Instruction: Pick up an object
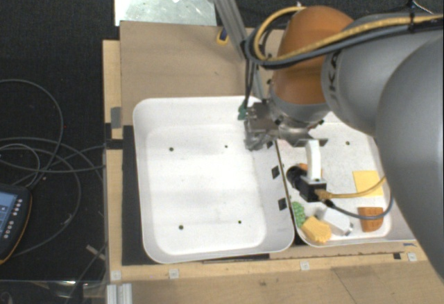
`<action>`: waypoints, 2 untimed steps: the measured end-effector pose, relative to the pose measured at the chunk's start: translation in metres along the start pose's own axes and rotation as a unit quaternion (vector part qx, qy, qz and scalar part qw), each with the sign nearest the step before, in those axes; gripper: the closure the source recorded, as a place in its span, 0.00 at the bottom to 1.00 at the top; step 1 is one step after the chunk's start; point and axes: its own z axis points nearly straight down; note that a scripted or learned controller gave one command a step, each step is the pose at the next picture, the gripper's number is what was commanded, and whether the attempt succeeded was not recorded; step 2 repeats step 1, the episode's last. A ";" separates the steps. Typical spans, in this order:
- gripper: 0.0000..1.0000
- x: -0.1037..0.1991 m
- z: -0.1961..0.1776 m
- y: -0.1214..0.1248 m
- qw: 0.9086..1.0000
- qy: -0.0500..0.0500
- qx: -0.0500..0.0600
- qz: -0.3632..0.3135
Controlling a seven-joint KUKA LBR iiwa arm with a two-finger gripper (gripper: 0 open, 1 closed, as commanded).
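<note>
One camera, fixed high over the bench and tipped down at a slant. It takes in the left bin and the right bin, with the arm looming large and close from the right.

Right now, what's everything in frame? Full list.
bins: 2, white, side by side on the bench
flat square: 1, yellow, in the bin under the arm
block: 1, orange-brown, same bin, near edge
spongy chunk: 1, yellow, same bin, near corner
small item: 1, green, beside the spongy chunk
bench: 1, tan, under the bins
pendant: 1, dark with lit screen, view's left edge
cables: several, dark, on the floor by the pendant
arm: 1, grey with orange band, from view's right
gripper: 1, dark grey, above where the bins meet
</note>
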 end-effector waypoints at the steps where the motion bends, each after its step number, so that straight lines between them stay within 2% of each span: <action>1: 0.00 -0.004 -0.001 0.000 1.000 -0.001 0.000 0.002; 2: 0.00 -0.004 -0.001 0.000 1.000 -0.001 0.000 0.002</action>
